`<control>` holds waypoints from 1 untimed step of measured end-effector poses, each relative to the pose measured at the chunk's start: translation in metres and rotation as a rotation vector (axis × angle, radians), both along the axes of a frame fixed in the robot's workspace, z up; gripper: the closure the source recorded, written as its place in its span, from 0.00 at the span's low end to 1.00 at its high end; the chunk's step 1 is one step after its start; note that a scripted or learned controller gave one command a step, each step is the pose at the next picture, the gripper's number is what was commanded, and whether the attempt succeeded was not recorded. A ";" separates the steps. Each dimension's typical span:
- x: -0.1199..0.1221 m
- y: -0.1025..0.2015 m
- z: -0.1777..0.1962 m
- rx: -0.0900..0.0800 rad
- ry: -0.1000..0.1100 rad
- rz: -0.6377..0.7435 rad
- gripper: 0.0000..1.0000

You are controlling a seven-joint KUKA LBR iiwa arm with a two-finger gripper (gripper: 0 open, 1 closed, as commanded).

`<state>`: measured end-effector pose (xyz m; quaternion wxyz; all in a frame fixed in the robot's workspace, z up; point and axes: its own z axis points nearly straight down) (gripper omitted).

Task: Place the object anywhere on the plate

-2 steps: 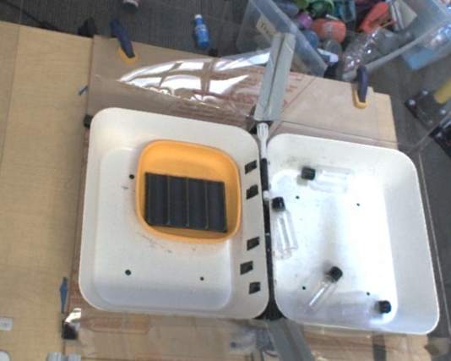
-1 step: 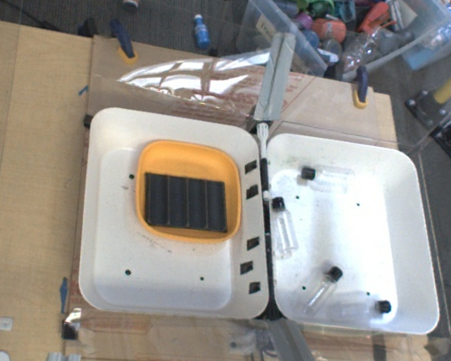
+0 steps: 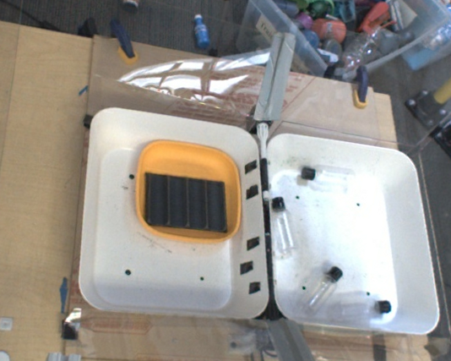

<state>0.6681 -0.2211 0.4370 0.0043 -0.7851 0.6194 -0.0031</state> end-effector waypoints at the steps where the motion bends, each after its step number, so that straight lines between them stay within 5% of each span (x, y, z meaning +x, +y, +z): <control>1: 0.000 0.006 0.000 -0.003 0.000 0.313 1.00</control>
